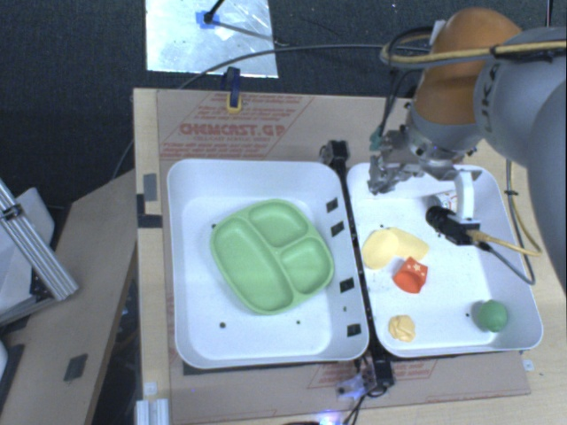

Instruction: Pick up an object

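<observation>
While the claw [383, 181] hangs over the right bin's [509, 237] upper left corner, nothing shows between its fingers.
How far they part cannot be told; a yellow object [390, 246] lies lower, mid-bin.

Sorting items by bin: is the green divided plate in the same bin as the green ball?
No, the green divided plate lies in the left bin, the green ball in the right.

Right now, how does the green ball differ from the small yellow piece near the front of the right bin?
The green ball is round and larger; the small yellow piece is lumpy and smaller. The ball sits by the right bin's right corner, the yellow piece toward its left. Both lie loose along the front edge, apart from the gripper.
</observation>
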